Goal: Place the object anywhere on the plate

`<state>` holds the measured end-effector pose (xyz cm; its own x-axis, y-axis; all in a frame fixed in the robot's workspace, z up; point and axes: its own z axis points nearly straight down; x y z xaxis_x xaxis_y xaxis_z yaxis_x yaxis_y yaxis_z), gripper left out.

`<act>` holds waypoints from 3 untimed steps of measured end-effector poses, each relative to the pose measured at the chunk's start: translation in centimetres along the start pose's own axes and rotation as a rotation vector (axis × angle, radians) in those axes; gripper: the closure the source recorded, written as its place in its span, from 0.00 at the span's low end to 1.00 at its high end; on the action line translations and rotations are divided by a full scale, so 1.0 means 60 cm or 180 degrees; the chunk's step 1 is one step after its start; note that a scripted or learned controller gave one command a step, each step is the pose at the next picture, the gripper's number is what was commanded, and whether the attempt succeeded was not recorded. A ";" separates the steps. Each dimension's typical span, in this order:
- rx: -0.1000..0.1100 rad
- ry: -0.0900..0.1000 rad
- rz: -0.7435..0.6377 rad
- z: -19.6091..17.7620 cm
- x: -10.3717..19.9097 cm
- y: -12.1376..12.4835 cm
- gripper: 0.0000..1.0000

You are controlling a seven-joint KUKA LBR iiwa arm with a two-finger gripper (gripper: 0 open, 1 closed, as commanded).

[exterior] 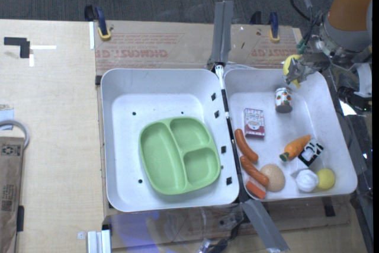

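The green three-compartment plate [177, 154] lies in the left bin [118, 127] with nothing on it. My gripper [294, 73] hangs over the far edge of the right bin [337, 127], near its back right corner. It is shut on a small yellow object [290, 61], which shows at its tips just above the bin's rim. The plate is far off to the gripper's lower left, across the divider between the bins.
The right bin holds a small printed can [283, 99], a red card box [254, 122], two sausages [246, 146], a carrot [295, 148], a brown egg [272, 177], a white ball [306, 180], a yellow ball [325, 178] and a black-and-white block [310, 154]. Clamps stand behind the bins.
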<state>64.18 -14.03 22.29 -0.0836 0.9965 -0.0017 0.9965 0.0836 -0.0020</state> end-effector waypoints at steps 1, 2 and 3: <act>0.0001 0.0004 -0.0432 0.053 0.183 0.015 1.00; 0.0001 0.0003 -0.0591 0.053 0.287 -0.073 1.00; 0.0008 0.0004 -0.1325 0.103 0.414 -0.179 1.00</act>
<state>51.39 9.83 16.11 -0.4794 0.8776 0.0009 0.8776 0.4794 -0.0047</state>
